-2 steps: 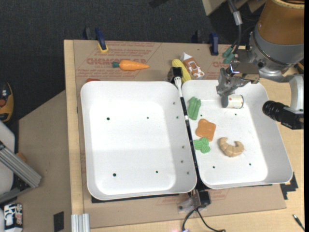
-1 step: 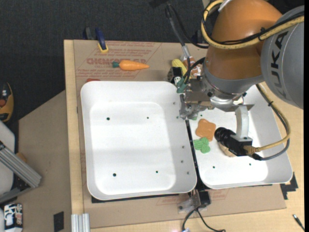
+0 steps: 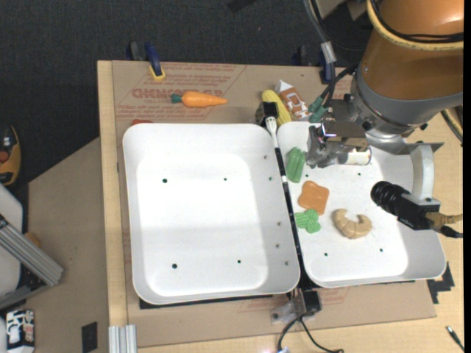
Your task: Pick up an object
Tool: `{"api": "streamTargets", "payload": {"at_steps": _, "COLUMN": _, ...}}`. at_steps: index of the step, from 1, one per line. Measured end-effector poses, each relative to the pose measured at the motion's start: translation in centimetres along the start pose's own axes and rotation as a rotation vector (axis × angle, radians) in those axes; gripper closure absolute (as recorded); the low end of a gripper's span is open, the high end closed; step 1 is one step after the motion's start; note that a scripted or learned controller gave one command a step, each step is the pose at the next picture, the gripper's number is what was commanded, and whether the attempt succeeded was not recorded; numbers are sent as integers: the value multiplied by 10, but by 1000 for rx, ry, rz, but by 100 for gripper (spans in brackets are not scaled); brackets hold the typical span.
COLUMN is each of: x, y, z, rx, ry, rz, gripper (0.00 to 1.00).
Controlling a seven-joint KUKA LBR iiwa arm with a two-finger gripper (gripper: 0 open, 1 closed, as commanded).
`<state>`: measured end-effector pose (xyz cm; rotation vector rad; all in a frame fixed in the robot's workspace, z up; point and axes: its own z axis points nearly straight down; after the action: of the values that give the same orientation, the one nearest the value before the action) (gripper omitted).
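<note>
Green pepper (image 3: 295, 164) lies just left of the gripper (image 3: 321, 155), by the bin wall (image 3: 283, 190). Grip state: cannot tell. Risk: wall blocks a finger, pepper slips away.

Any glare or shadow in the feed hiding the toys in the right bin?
Camera view: even light; the arm shades the right white bin only near the gripper. The orange block, tan croissant and green pieces read clearly. The orange arm band looks soft and slightly out of focus.
</note>
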<state>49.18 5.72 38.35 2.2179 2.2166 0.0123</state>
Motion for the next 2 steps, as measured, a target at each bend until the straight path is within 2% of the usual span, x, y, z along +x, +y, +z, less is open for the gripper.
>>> {"api": "streamTargets", "payload": {"at_steps": 1, "x": 81, "y": -12, "z": -79, "rx": -1, "ry": 4, "rz": -11, "gripper": 100}}
{"api": "streamTargets", "payload": {"at_steps": 2, "x": 152, "y": -16, "z": 64, "rx": 25, "ry": -5, "rz": -8, "gripper": 100}}
